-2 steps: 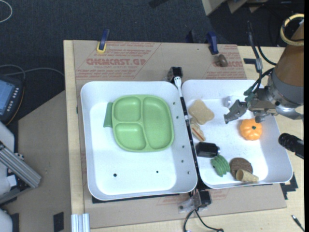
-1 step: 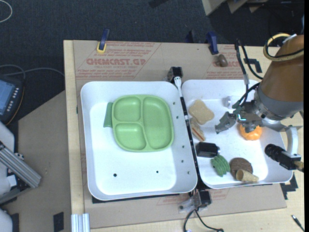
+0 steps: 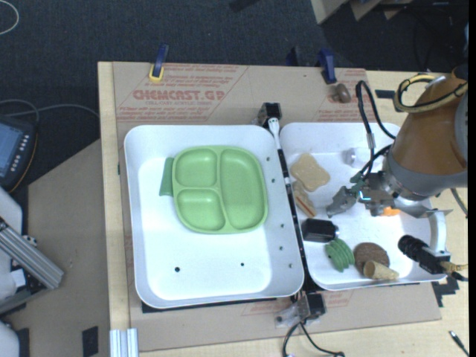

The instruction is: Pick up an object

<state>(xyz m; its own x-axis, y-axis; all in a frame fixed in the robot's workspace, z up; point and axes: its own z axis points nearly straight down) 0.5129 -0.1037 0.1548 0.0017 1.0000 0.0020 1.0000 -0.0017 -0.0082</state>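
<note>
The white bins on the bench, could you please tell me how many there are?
2: the left bin holding a green divided plate, and the right bin beside it, partly covered by the arm.

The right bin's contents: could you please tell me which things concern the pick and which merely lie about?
For the pick: hand; tan slice; black block; green piece; brown lump; right bin.
Lying about: green tray; left bin; blue clamps.

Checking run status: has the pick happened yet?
Not that I can see. Done: the two-finger gripper is over the right white bin. In hand: nothing visibly lifted. Left: the grasp itself; tan bread-like piece, black block and green ridged item all lie in the bin.
</note>
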